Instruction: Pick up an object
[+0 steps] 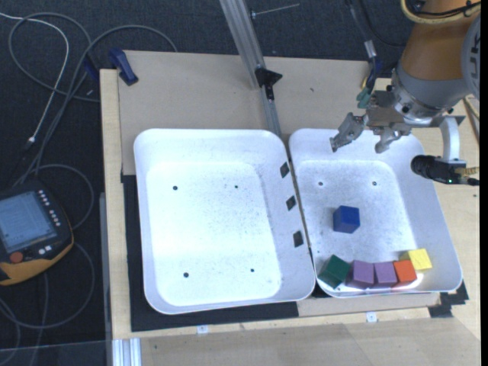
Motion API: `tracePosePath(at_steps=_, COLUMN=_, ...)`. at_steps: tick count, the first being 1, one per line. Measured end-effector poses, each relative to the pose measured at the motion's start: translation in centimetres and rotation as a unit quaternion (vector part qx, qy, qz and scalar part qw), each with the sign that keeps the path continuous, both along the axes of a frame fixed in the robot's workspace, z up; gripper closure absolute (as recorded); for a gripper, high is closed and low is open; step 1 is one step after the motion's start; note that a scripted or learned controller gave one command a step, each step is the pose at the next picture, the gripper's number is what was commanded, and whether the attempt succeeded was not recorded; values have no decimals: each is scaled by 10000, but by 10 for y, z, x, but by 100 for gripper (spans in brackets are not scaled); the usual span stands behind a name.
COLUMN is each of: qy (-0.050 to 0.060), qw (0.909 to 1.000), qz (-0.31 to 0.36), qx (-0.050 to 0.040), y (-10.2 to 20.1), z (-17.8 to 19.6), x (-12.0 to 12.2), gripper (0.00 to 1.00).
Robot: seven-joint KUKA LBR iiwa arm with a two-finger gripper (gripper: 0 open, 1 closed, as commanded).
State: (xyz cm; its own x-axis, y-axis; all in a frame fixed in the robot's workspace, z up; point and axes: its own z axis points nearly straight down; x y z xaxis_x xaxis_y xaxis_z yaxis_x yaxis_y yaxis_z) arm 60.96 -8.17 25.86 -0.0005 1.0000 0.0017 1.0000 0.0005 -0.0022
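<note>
1. We see the gripper [364, 137] above the far edge of the right bin [320, 155], fingers spread wide, nothing between them.
2. We mark the arm [436, 52] coming in from the upper right, orange band above the wrist.
3. Blue cube [346, 219] sits alone near the middle of the right bin, well apart from the gripper.
4. Along the near edge of that bin we count a row: green block [334, 271], two purple blocks [374, 273], orange block [405, 271], yellow block [420, 260], side by side and touching.
5. Left bin [152, 151] lies just beside the right one.
6. Outside the bench at left we note a handheld controller [30, 231] and loose cables [46, 67].
</note>
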Motion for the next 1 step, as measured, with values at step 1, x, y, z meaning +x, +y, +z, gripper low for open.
tracePosePath(at_steps=1, qy=52, qw=10000, qz=-17, qx=3, y=-20, z=-111, x=-69, gripper=0)
